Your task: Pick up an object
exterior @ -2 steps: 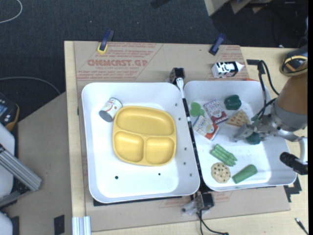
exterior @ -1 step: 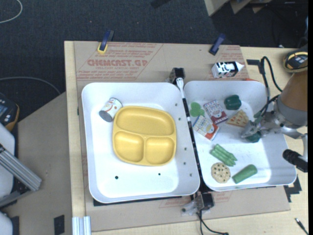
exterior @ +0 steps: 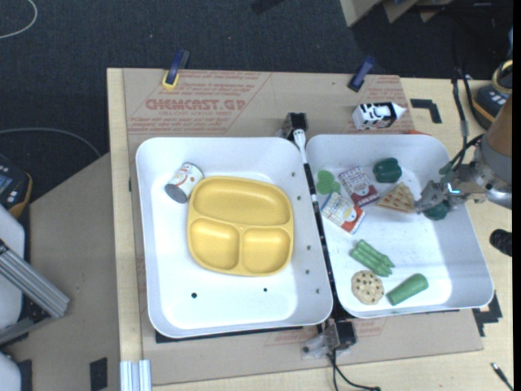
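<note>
My gripper (exterior: 435,200) hangs low over the right side of the right bin (exterior: 468,259), reaching in from the right. A small dark green object (exterior: 438,213) sits right under its tip, partly hidden by it. Just left of the gripper lies a tan wedge-shaped slice (exterior: 396,199). A dark green round piece (exterior: 387,169) rests further back. Toward the front of this bin lie a bunch of green beans (exterior: 372,257), a cookie (exterior: 367,286) and a green pickle (exterior: 407,288).
A red and white packet (exterior: 356,184), a small carton (exterior: 340,210) and a light green piece (exterior: 327,181) lie at the right bin's left side. The left bin (exterior: 163,292) holds a yellow divided plate (exterior: 240,223) and a small can (exterior: 184,182). A black-and-white item (exterior: 378,115) sits behind the bins.
</note>
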Robot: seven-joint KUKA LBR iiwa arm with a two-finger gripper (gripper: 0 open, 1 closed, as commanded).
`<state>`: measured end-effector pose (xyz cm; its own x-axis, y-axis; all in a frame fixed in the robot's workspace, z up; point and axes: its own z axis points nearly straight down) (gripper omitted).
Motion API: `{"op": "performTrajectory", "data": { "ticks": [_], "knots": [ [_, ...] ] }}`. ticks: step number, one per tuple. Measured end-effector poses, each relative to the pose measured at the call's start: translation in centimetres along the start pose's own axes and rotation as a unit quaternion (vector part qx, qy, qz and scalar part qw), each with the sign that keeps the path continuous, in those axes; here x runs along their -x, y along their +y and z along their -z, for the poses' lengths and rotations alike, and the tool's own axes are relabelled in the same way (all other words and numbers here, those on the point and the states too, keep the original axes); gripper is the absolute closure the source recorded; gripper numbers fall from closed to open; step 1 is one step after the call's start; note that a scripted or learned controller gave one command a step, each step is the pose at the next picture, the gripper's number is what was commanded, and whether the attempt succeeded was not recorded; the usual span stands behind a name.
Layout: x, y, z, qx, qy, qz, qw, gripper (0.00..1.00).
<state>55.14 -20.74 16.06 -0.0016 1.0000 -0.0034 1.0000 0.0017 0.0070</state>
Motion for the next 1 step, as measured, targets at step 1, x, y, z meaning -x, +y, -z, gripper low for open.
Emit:
{"op": "performTrajectory", "data": {
  "ticks": [1],
  "knots": [
    [0.35, 1.18, 5.21, 0.001, 0.000, 0.000, 1.0000, 1.00]
  ]
}}
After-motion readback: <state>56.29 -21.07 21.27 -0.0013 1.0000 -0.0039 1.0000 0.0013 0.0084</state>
